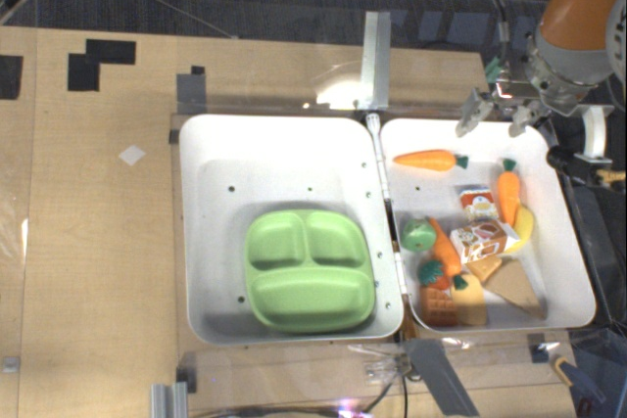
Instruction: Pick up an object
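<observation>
Objects: a jumble of toy food sits in the right bin [578, 294], mostly toward its near and right sides.
Carrot at the far end: one orange carrot [425, 160] lies flat on its own, green tip pointing right, near the bin's far edge.
Second carrot: another carrot [507, 195] lies along the right wall, just beside a yellow banana [525, 225].
Middle pile: a small printed carton [478, 203] and a bigger box [484, 239] sit touching, with a third carrot [444, 250] slanting beside them.
Green piece: a round green toy [419, 236] rests close to the divider wall.
Near corner: a waffle-like piece [443, 307] and a tan wedge [515, 290] lie at the bin's near edge.
Gripper: the gripper [497, 116] hangs over the right bin's far edge, toward its right corner, above bare white floor.
Fingers: spread apart, nothing between them.
Arm: the orange band [581, 5] is above, coming in from the right.
Left bin: the left bin [211, 162] holds a green divided plate [309, 271] toward its near edge.
</observation>
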Controlling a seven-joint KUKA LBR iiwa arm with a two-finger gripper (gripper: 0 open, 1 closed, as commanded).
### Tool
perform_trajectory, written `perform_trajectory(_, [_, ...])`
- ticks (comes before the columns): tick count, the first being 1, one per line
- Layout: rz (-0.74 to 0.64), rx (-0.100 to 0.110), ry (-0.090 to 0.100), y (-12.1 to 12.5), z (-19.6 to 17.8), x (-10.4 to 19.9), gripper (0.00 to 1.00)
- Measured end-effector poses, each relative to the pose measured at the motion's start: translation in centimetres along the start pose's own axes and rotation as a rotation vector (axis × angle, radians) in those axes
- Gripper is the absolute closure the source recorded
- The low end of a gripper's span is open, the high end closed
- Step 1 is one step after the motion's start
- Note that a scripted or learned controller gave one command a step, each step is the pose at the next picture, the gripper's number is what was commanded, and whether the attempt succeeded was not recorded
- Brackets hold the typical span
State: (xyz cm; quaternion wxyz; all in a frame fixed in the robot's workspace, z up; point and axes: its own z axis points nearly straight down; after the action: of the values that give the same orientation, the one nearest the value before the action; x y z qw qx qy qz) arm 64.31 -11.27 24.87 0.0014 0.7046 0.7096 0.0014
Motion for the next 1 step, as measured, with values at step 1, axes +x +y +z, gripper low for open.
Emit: perform_trajectory(1, [0.062, -0.007, -0.001, 2.11, 13.57, -0.78, 0.0])
